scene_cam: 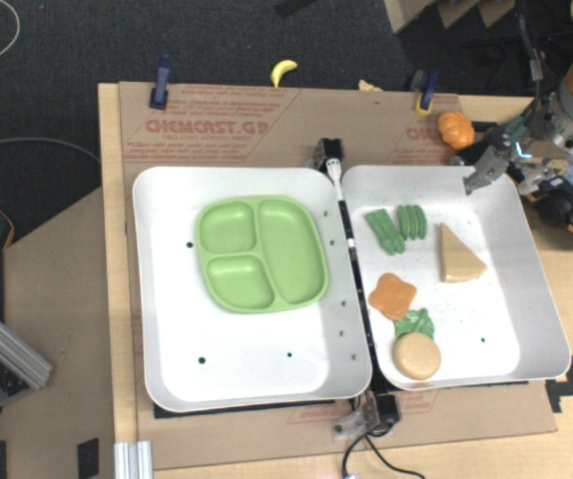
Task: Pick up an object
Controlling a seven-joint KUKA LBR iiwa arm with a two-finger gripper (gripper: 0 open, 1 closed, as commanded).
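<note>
Hand [488, 168] position was at the far right corner of the right bin [526, 297], just over its rim, with the arm entering from the right. Whether the hand was spread or pressed together could not be determined, and nothing was visible in it.

Candidate objects all lay in the right bin. Green bean pieces [398, 228] sat toward the far left of that bin. A tan cheese wedge [458, 257] lay to their right, nearest to the hand. An orange piece [393, 294] sat nearer the camera, touching a small green item [418, 321], which in turn touched a round beige piece [416, 356] at the near edge. The left bin [167, 287] carried a green divided plate [262, 253]. A small orange object [455, 129] rested on the tabletop [127, 168] beyond the bins.

Recommended procedure, as a judgement: select the cheese wedge, since it stood apart from its neighbours and required the shortest travel. Centre the hand above the wedge before descent, aligning across its narrow span. Avoid the clustered near pieces, where contact with one would likely disturb the others. Verify the grasp before lifting.
</note>
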